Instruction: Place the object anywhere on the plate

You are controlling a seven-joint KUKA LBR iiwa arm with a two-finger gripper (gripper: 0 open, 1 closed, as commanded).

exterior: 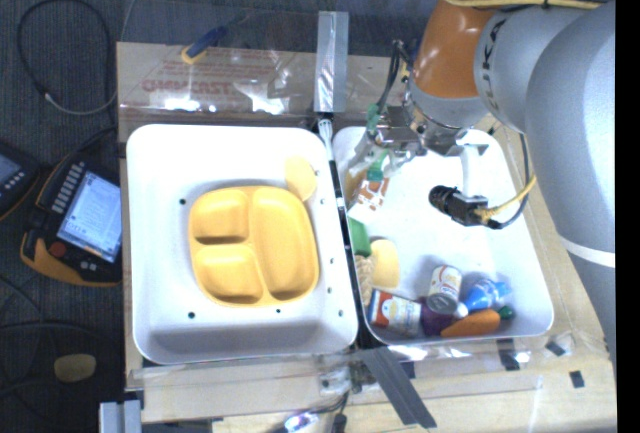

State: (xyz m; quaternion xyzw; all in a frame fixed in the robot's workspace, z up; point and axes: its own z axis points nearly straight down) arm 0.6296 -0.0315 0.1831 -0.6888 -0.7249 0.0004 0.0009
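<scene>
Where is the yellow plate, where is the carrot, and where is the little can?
plate (253, 243), camera view, on the ridge between its compartments.
carrot (470, 324), camera view, on the middle of its orange body.
can (444, 285), camera view, on its label.

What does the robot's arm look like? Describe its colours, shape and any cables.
The arm is thick and rounded with a smooth grey casing and an orange band above the wrist. Black and yellow cables run along it. The gripper is a small metal piece with a black cylindrical part beside it.
</scene>
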